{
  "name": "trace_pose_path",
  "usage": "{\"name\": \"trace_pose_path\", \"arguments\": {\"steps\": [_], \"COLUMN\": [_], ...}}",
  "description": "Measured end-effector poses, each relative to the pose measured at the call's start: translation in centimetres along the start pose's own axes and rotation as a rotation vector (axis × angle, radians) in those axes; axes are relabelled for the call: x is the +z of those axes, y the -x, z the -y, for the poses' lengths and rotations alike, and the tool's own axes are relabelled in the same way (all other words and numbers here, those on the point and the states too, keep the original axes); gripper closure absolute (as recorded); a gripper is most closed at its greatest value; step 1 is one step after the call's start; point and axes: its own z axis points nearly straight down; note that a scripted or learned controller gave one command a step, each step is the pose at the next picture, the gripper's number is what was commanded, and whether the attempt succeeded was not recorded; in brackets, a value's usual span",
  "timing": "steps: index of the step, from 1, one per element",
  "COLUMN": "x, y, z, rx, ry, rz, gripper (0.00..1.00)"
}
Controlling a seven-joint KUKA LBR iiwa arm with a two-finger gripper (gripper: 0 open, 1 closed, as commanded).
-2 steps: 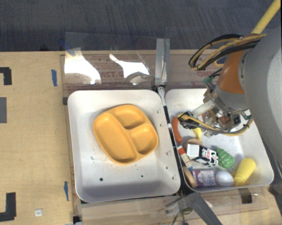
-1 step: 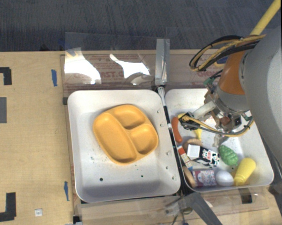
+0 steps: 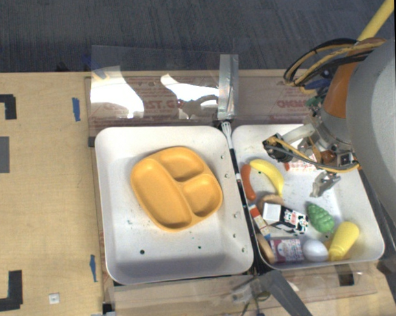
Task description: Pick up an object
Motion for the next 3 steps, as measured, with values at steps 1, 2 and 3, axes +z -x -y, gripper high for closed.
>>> {"name": "trace_pose_path", "arguments": {"steps": [1, 2, 3], "x": [-7.1, 0.4, 7.0], "y": [0.3, -5.3, -3.7], "z": [5.0, 4.8, -1.5], "rx": [-0.005, 0.0, -0.012], "ry": [-0.001, -0.001, -0.003], "rz": [-0.007, 0.006, 0.008], "gripper": [0.0, 0.0, 0.0]}}
